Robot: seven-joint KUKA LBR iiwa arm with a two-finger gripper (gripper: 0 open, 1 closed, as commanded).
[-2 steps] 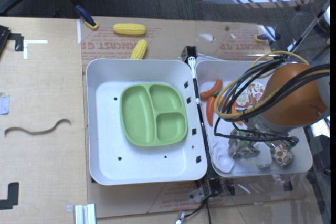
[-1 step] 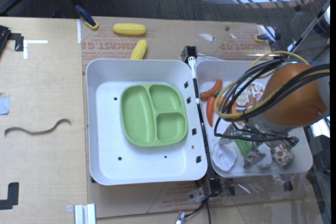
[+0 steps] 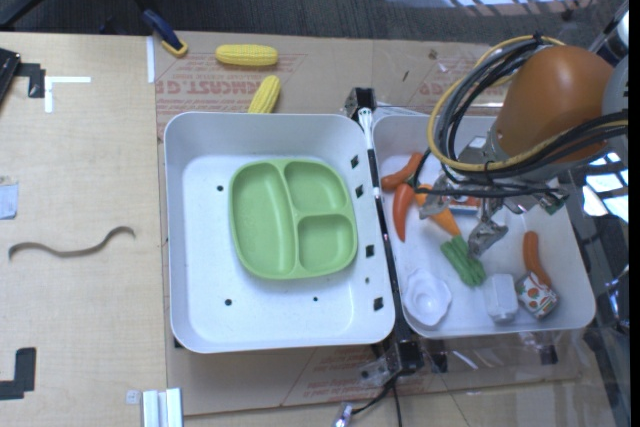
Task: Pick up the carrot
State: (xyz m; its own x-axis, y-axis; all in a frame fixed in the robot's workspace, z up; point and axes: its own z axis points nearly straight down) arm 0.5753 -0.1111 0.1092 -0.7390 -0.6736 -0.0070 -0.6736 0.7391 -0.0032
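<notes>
Although several orange pieces lie in the right bin (image 3: 575,315), the one that reads most like the carrot (image 3: 402,211) is the long tapered piece near that bin's left wall, right of centre in the frame, pointing down, with a redder curved piece (image 3: 400,171) just above it. It looks like a moulded plastic toy: probably light, stiff and smooth, so likely to slip or roll if pinched near the narrow tip. A hold across the thicker upper-middle part, fingers square to its length, seems safest. To its right the gripper (image 3: 487,237) hangs low under the arm's orange band (image 3: 551,97) and looped cables, just above a green vegetable (image 3: 462,261) and beside a small orange piece (image 3: 442,213). Whether its fingers are spread or closed cannot be told from here, and nothing can be seen held between them.
</notes>
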